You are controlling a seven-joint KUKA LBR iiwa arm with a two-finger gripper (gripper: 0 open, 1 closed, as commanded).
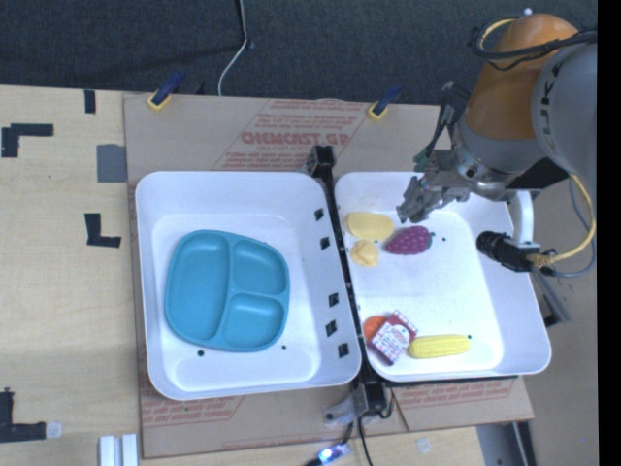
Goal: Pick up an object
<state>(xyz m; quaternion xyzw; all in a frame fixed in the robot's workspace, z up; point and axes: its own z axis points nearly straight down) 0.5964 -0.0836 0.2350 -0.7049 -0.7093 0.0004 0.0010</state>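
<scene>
camera: single, fixed above bench | aim: down at a slant, near edge at frame bottom | range: moderate, both bins whole in frame | left: left bin (155, 260) | right: right bin (505, 299) | far: dark backdrop beyond the cardboard sheet (281, 134) | arm (543, 76) enters from right

The arm (543, 85) runs out past the frame at three o'clock, so its base can't be seen. The gripper (415, 212) hangs over the purple grapes (408, 241), and from here the fingers blur into one dark clump; their spread is unclear. At six o'clock in the right bin (505, 289), a red packet (392, 341) covers part of an orange thing (373, 326). The packet's print is too small to read.
</scene>
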